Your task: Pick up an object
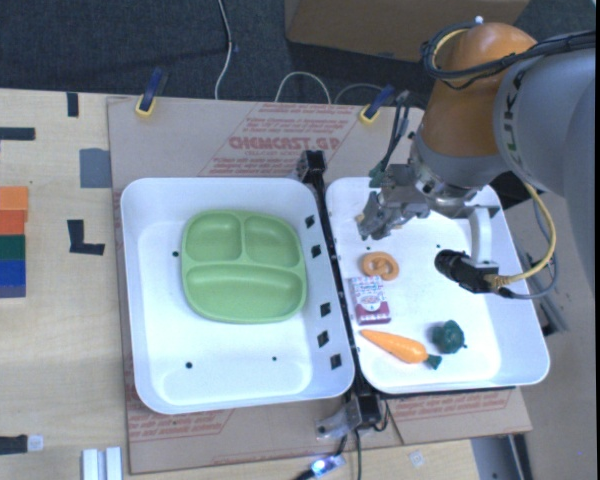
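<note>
Left bin (155, 368): green divided plate (244, 266). Right bin (515, 353): carrot (395, 345), pink packet (370, 300), green toy (446, 336), pretzel (379, 265). Gripper (377, 223) just above the pretzel; finger state: cannot tell.

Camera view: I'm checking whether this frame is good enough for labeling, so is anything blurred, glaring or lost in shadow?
In the camera view the light is even and soft; the white bins look bright but keep their edges, with no harsh glare. The tray, pretzel and carrot are sharp enough to label. The end effector is darker and slightly soft, its fingers hard to separate.
</note>
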